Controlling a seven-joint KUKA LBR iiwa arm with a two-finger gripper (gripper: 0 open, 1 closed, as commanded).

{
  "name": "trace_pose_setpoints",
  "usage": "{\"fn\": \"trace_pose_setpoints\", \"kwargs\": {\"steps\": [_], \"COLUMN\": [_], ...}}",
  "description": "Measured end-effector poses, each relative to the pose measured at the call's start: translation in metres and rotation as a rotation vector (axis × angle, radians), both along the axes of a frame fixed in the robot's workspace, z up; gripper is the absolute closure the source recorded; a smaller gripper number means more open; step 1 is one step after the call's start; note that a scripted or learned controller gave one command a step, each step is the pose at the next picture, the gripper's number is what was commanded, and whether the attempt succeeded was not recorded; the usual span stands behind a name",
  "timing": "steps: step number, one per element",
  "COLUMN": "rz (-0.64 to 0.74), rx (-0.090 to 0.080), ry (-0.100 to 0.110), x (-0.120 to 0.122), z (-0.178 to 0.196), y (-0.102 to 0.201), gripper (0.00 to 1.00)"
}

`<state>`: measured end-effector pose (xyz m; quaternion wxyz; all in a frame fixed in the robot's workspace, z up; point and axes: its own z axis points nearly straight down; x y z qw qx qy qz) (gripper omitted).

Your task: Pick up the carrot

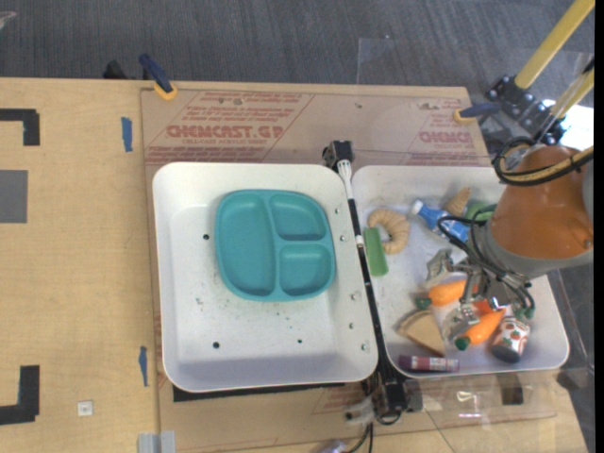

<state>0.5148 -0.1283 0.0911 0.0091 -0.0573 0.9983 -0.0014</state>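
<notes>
Arm: I see the grey arm (543, 217) with its orange band reaching in from the right, hanging over the right bin (557, 347).
Gripper: the gripper (479, 302) is low among the clutter in the near part of that bin; I cannot tell how its tips stand, since the wrist and a tangle of metal parts cover them, and I cannot tell if anything is in its grasp.
Carrot: the carrot (481, 328) lies in the near right part of the right bin, orange with a green end, tilted, just beside the gripper and possibly touching it (I cannot separate the two).
Crowding the carrot: an orange rounded piece (444, 293) just left of it, a tan wedge (425, 328) on the near left, a small white and red item (510, 340) to its right, and a dark marker (429, 362) along the near wall.
Farther back: a curled tan pastry (392, 226), a green stick (376, 251) at the left wall, a blue piece (432, 218).
Left bin: the left bin (189, 347) carries a teal divided plate (276, 244), well apart from the carrot.
</notes>
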Motion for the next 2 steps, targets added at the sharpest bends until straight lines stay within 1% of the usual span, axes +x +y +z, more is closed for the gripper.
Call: {"fn": "trace_pose_setpoints", "kwargs": {"steps": [1, 2], "rz": [0.25, 0.333], "rx": [-0.007, -0.001], "ry": [-0.006, -0.003], "x": [-0.018, -0.021], "z": [0.001, 0.0], "y": [0.025, -0.01], "gripper": [0.0, 0.0]}}
